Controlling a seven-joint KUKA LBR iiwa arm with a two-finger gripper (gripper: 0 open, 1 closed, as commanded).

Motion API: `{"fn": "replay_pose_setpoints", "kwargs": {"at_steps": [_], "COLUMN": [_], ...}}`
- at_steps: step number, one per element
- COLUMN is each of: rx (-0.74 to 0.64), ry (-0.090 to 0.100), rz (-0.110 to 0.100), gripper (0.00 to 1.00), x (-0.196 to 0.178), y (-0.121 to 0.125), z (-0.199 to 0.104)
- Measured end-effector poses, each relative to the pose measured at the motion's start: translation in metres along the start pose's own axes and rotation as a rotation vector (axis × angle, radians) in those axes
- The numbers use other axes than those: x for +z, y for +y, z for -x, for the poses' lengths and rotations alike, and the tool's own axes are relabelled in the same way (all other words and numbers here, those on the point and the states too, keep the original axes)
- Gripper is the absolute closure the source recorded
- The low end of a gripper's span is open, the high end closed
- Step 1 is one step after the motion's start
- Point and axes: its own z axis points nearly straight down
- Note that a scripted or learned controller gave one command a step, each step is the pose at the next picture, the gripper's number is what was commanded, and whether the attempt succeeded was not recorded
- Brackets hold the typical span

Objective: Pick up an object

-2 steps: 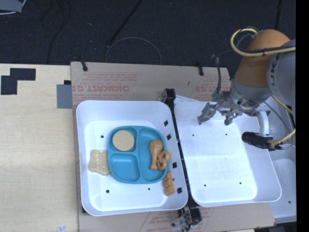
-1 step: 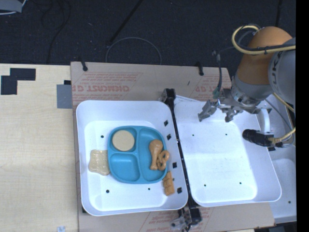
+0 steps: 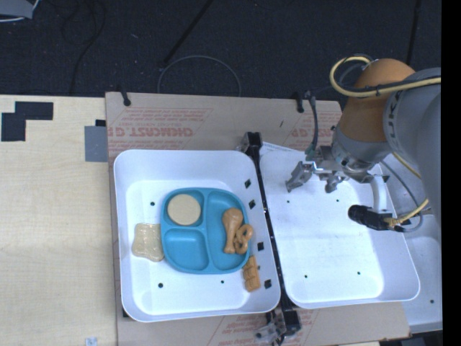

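Observation:
My gripper (image 3: 311, 186) hangs over the far part of the right bin (image 3: 338, 287), its two fingers spread open with nothing between them. All the objects lie in the left bin (image 3: 137, 171). There a blue divided plate (image 3: 191, 254) holds a round tan disc (image 3: 183, 209) and a tan pretzel-like piece (image 3: 235, 231). A pale beige chunk (image 3: 148, 241) rests against the plate's left edge. A small orange-brown piece (image 3: 251, 273) lies by its lower right corner. The gripper is well to the right of all of them, across the divider.
A black clamp strip (image 3: 263, 218) runs between the two bins. The grey arm with its orange band (image 3: 374, 99) fills the upper right, and a black fitting with a yellow cable (image 3: 371, 216) hangs over the right bin's right side. Bare wooden benchtop (image 3: 50, 229) lies to the left.

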Motion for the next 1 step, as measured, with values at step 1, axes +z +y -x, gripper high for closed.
{"fn": "replay_pose_setpoints", "kwargs": {"at_steps": [1], "rx": [0.001], "ry": [0.0], "rz": [0.0], "gripper": [0.0], "x": [0.0537], "y": [-0.0008], "z": [-0.0014]}}
